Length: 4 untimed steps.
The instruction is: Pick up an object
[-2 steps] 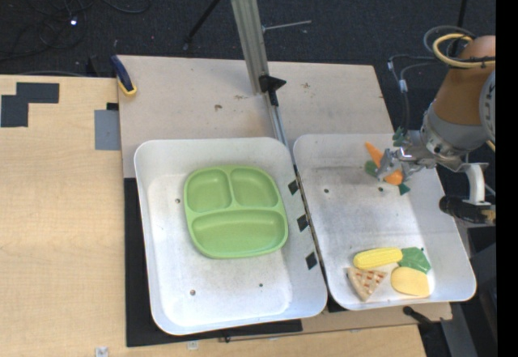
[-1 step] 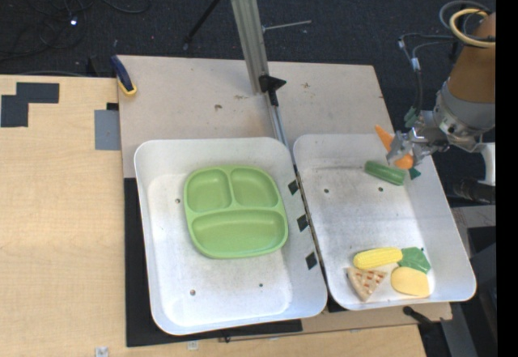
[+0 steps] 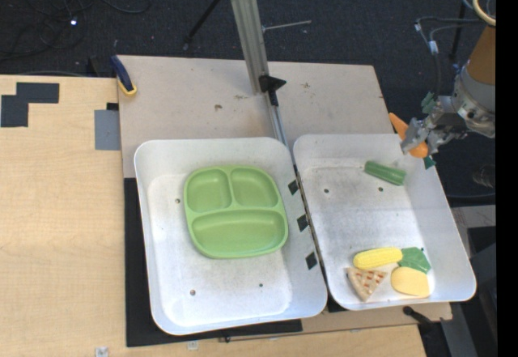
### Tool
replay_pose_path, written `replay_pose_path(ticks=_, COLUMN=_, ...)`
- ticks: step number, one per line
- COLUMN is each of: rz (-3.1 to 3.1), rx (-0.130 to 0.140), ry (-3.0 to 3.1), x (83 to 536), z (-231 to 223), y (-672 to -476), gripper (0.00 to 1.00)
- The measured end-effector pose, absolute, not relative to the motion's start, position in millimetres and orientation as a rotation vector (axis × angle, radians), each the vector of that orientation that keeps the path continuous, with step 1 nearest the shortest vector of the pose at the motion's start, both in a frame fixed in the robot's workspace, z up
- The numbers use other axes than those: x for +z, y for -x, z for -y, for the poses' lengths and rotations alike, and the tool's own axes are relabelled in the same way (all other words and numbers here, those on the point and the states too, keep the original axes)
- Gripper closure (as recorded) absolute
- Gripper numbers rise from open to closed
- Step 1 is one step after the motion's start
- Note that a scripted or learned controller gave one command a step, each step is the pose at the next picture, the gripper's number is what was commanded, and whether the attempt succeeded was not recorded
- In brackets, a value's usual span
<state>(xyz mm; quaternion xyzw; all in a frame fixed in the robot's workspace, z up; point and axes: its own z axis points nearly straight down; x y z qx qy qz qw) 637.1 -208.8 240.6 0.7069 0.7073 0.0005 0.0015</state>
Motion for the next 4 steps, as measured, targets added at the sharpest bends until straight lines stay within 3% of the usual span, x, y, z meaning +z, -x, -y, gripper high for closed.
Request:
replay_pose_path(ticks=2, rz=-2.229, rx=-0.003, ry=-2.221, x=220.2, z=117.4, y=-607.6, gripper=1.00)
replay_pose_path(ticks=4, rz=-2.229, rx=-0.003, ry=-2.220, x=232.5, z=19.5, y=-587.9, gripper=1.00)
